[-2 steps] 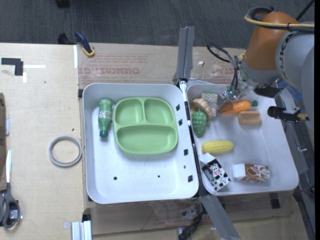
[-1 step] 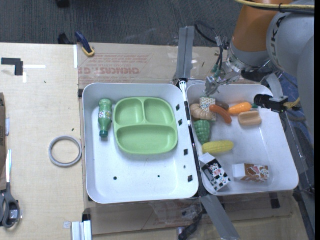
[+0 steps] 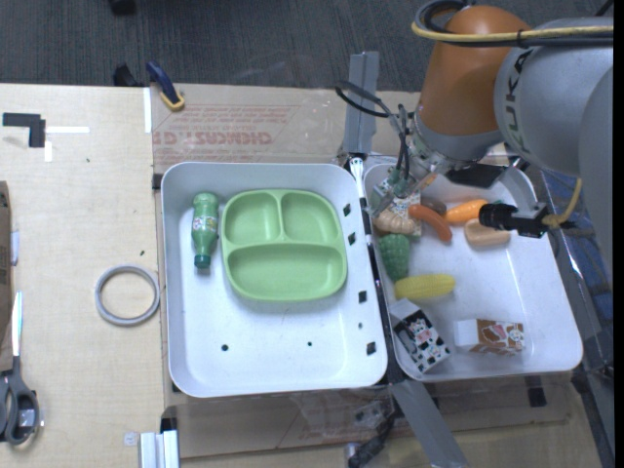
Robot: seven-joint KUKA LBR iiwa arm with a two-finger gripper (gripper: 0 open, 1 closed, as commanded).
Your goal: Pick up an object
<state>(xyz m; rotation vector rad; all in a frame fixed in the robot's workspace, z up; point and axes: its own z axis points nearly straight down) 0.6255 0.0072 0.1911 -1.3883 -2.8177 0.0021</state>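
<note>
A pale, light-wood tabletop (image 3: pixel 68 222) fills the left side, with a brown cardboard sheet (image 3: pixel 244 130) printed in red lying across its far part. Behind it runs dark grey carpeted floor (image 3: pixel 273 18). The light is even and soft.

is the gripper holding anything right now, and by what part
Cannot be told: the gripper sits low over the toy food at the right bin's far-left corner, with its grip hidden.

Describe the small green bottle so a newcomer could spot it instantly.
Find the left white bin. Inside it, a green three-compartment plastic tray lies toward the back. The small green plastic bottle lies beside that tray's left edge, the slim, labelled item there.
</note>
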